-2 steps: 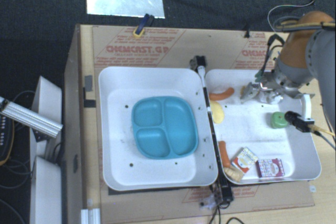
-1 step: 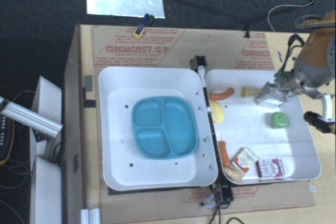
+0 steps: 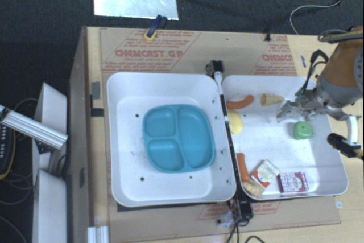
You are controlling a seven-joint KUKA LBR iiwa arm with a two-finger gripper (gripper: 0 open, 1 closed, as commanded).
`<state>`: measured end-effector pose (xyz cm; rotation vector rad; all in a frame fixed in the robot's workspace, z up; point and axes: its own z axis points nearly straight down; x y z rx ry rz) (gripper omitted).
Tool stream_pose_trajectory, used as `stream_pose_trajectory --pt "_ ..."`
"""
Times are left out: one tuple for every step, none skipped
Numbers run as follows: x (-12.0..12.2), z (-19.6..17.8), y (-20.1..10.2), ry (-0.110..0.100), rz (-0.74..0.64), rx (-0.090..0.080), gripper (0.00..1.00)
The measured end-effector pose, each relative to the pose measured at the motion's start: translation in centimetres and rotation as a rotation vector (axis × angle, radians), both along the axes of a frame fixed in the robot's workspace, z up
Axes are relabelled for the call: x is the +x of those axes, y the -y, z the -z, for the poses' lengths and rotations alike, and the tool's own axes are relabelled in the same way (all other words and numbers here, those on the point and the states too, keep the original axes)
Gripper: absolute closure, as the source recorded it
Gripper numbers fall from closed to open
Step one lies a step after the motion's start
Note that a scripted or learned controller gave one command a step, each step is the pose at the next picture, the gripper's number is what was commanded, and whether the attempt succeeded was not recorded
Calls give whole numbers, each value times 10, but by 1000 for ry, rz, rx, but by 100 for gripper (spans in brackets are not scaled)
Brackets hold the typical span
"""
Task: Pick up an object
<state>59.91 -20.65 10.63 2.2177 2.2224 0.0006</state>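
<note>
- Nearest my camera, along the front edge of the right bin (image 3: 341, 182), I see a small red-and-white carton (image 3: 293, 182), a snack packet (image 3: 263, 172) beside it, and an orange carrot-like piece (image 3: 243, 166) against the bin's left wall.
- At the back of that bin lie a toy sausage (image 3: 240, 102) and an ice-cream cone (image 3: 271, 99); a yellow lemon-like piece (image 3: 235, 122) sits by the left wall.
- The left bin (image 3: 128, 99) carries a blue divided plate (image 3: 177, 138) at its middle.
- The gripper (image 3: 291, 111) hangs over the right bin's back right part, just above a green round toy (image 3: 302, 131), which rests on the bin floor near the right edge.
- I cannot tell how wide the gripper stands; nothing visibly sits in it.
- My judgement: nothing is lifted yet. The green toy looks the likeliest target, so the descent, the close and the lift all remain.
</note>
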Motion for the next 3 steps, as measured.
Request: stream_pose_trajectory --pt "-27 13 0 -1 1 1 0" --pt "-26 2 0 3 0 -1 100" --pt "-26 2 0 2 0 -1 0"
